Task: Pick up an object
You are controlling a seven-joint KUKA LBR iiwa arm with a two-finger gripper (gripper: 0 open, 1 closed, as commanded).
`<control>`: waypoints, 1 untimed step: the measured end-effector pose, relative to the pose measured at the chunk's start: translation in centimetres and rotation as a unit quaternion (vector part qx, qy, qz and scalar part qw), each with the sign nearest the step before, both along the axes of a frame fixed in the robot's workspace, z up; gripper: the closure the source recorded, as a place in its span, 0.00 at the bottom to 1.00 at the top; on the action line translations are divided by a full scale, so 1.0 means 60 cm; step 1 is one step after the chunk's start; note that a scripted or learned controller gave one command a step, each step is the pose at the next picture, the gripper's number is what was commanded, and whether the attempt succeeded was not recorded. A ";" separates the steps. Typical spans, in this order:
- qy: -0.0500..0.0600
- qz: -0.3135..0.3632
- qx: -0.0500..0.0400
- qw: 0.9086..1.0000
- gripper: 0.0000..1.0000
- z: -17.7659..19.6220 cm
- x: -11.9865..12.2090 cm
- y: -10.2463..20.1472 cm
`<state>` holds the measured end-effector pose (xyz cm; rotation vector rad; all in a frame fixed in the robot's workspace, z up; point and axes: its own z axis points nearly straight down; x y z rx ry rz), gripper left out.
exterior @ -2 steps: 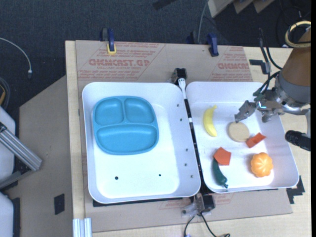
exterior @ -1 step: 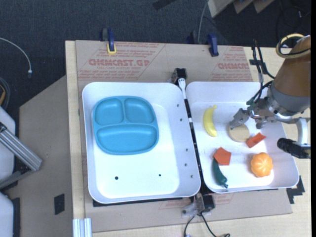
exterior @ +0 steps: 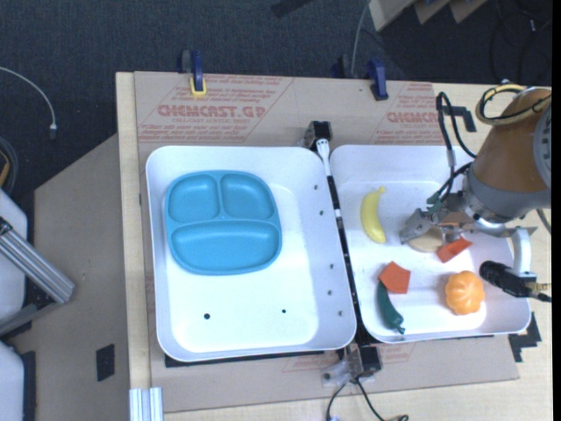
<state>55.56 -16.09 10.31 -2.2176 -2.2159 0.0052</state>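
From my single overhead camera view I see the tabletop (exterior: 263,103), a cardboard-faced sheet clamped at the far edge, carrying 2 shallow white bins side by side. The left bin (exterior: 298,270) holds a blue divided plate (exterior: 224,222) lying flat toward its far-left part, well apart from everything I might pick. All the candidates sit in the right bin (exterior: 421,327), presumably loaded there so the arm, entering from the right, can reach them: a yellow banana (exterior: 374,216) near the left wall, an orange-red block (exterior: 395,277) below it, a dark green pepper-like piece (exterior: 389,310) just beside that block and running toward the near rim, an orange pumpkin-like fruit (exterior: 464,292) near the right corner, and a small red piece (exterior: 453,251) close under the hand. The hand (exterior: 419,228) is low over the middle of this bin, pointing left toward the banana, which suggests to me a reach at that cluster. I cannot tell whether it is released or clenched, and I see nothing clearly caught in it. A pale beige shape just under it, touching the red piece, is too blurred for me to name. The arm's bulk, with its orange band (exterior: 513,147), covers the bin's far-right corner, and dark cables blur the wrist.
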 end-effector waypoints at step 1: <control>-0.004 0.000 -0.002 1.000 1.00 0.023 0.004 -0.001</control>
